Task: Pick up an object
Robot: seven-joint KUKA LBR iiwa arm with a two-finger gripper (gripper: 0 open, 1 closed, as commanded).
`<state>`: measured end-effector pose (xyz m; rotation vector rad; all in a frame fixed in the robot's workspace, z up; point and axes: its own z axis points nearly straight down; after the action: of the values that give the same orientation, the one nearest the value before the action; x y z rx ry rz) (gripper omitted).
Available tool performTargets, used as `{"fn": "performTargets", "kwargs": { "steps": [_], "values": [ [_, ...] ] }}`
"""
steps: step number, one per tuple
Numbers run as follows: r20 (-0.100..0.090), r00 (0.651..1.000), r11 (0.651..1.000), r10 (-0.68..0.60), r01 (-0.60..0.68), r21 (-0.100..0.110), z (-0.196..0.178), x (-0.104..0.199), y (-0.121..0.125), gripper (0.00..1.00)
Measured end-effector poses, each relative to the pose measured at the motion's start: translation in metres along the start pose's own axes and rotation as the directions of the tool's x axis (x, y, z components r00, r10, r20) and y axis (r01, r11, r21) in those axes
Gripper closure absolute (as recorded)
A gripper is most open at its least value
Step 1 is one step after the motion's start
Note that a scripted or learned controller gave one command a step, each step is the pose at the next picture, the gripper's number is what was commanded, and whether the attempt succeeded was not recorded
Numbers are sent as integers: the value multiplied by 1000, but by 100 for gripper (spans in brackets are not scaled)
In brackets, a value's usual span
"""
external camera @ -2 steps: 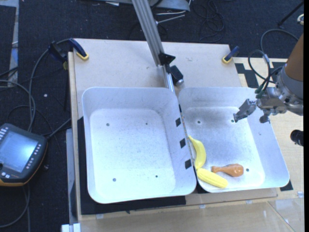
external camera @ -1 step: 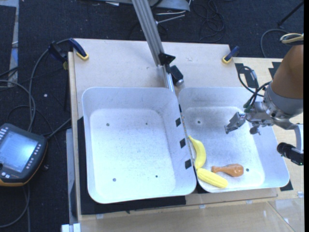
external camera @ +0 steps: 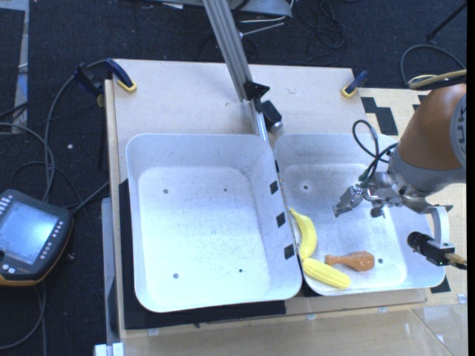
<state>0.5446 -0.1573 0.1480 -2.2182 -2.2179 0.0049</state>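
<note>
Nearest the lens, a yellow banana-shaped toy (external camera: 326, 273) lies along the right bin's (external camera: 326, 162) front rim, below and a little left of the gripper (external camera: 359, 201). Just beside it, closer to directly beneath the gripper, rests an orange-brown drumstick toy (external camera: 352, 261), its narrow end touching or nearly touching the banana. A second yellow banana piece (external camera: 305, 233) leans at the bin's left wall, left of the gripper. The gripper hangs above the bin floor, clear of all three and carrying nothing between its fingers; how wide they stand cannot be made out. Judged from here, a clean pick means dropping toward the drumstick, which lies apart from the walls, and straddling its thicker body across the short axis. Further left sits the other white bin (external camera: 200, 221), with a teach pendant (external camera: 30, 234) well beyond it.
</note>
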Motion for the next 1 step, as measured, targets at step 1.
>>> {"fn": "performTargets", "kwargs": {
  "steps": [1],
  "values": [
    [0,1000,1000,0,0,-1,52,0,-1,0]
  ]
}}
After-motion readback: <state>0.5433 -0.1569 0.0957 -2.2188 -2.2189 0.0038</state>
